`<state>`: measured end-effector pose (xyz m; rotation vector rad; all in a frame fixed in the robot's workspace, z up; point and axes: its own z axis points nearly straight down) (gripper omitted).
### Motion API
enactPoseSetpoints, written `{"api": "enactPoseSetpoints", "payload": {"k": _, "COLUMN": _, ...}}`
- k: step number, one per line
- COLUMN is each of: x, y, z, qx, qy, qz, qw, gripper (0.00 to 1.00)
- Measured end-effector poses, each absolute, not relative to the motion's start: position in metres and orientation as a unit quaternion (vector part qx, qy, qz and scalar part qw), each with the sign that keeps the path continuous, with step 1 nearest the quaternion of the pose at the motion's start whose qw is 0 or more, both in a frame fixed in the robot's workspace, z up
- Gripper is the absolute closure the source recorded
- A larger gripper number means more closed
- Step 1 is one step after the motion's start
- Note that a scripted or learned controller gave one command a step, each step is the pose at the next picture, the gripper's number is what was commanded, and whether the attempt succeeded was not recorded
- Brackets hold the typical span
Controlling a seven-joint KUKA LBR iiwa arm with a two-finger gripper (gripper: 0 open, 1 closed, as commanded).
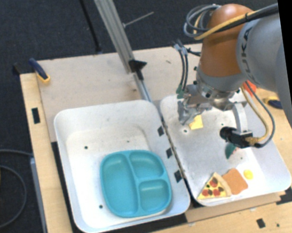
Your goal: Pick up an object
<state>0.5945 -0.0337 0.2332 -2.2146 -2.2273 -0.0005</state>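
Note:
My gripper hangs over the far left part of the right bin, pointing down. A small yellow block lies right at its tip, touching or just below it; I cannot tell whether it is held. Along the near edge of the same bin lie a pizza slice, an orange bread-like piece and a small yellow piece. A dark green object sits mid-bin, partly covered by a black fitting on the arm's cable.
The left bin holds a blue divided plate in its near half. A slanted aluminium post rises behind the bins. The arm's orange band and cables overhang the far right of the right bin.

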Motion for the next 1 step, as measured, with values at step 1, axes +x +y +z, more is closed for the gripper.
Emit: {"api": "enactPoseSetpoints", "payload": {"k": 1, "x": 0.5765, "y": 0.0189, "z": 0.245, "qx": -0.704, "qy": -0.71, "qz": -0.001, "qw": 0.0, "gripper": 1.0}}
